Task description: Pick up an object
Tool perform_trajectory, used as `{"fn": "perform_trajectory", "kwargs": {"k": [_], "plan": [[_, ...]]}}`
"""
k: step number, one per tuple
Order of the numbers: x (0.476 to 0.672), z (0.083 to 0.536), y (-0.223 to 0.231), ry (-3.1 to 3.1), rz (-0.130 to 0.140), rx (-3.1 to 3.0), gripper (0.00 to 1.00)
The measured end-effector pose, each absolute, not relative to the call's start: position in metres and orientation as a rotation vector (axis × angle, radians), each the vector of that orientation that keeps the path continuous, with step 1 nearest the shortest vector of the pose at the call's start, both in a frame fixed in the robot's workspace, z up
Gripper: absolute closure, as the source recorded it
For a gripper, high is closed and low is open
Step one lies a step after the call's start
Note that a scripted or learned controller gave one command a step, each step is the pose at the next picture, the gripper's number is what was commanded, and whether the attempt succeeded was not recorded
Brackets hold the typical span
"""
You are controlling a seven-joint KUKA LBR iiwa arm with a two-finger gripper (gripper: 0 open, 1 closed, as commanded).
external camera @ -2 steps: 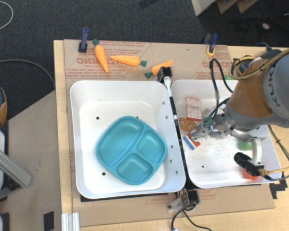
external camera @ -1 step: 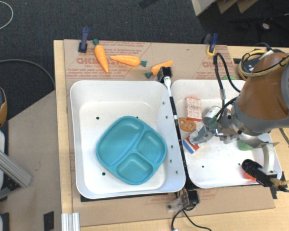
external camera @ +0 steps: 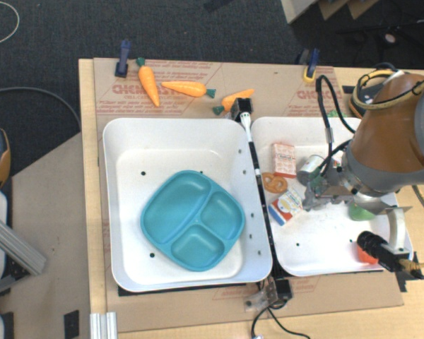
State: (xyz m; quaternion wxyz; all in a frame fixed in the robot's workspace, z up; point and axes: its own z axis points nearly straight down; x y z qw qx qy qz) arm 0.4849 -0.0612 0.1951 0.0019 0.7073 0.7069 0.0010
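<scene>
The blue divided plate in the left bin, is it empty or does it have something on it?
Empty: all three compartments of the divided plate show bare blue plastic.

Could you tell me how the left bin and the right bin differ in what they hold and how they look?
The left bin holds one teal divided plate, while the right bin holds several small things, among them a pink carton and a pretzel. The left bin lies fully in sight; the arm covers part of the right bin. Both are shallow and white, side by side.

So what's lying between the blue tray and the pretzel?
In the camera view, a black-and-white brush along the bins' shared rims separates the blue tray from the pretzel.
</scene>
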Motion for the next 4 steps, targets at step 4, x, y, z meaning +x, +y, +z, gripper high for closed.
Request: {"fn": "perform_trajectory", "kwargs": {"k": [4], "plan": [[0.48, 0.418, 0.09, 2.224, 0.018, 2.21, 1.0]]}}
